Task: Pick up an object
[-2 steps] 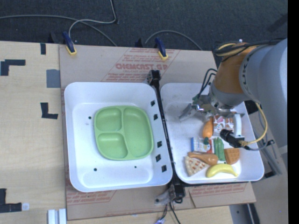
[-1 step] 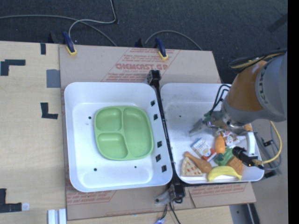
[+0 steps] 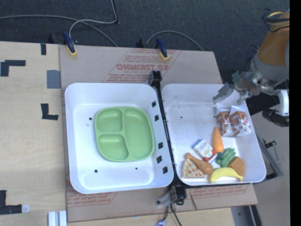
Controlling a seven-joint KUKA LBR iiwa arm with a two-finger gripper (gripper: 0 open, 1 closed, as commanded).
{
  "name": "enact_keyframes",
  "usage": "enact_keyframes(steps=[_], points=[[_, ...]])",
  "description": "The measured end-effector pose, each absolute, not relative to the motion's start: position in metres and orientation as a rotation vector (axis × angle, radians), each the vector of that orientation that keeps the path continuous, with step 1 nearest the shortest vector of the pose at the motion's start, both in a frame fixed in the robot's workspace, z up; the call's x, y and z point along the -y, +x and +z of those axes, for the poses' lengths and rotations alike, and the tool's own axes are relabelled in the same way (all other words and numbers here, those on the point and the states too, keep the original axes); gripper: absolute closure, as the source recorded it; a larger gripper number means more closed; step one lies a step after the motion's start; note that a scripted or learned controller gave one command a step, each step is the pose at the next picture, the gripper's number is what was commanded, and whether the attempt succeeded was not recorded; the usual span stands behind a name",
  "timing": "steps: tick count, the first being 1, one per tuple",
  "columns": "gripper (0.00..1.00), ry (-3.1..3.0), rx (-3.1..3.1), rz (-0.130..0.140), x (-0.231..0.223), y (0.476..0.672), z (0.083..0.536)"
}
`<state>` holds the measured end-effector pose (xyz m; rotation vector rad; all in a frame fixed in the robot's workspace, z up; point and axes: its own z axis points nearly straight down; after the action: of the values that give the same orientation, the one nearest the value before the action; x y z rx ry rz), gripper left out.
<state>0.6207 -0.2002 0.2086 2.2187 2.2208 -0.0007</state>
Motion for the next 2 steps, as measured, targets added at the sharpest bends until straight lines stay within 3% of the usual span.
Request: enact_keyframes(steps=[1,2], points=[[0.00,2.219,-2.223,0.000,0.211,0.618,0.128],[0.00,2.217,-2.222,0.005,0.139,0.571,0.087]])
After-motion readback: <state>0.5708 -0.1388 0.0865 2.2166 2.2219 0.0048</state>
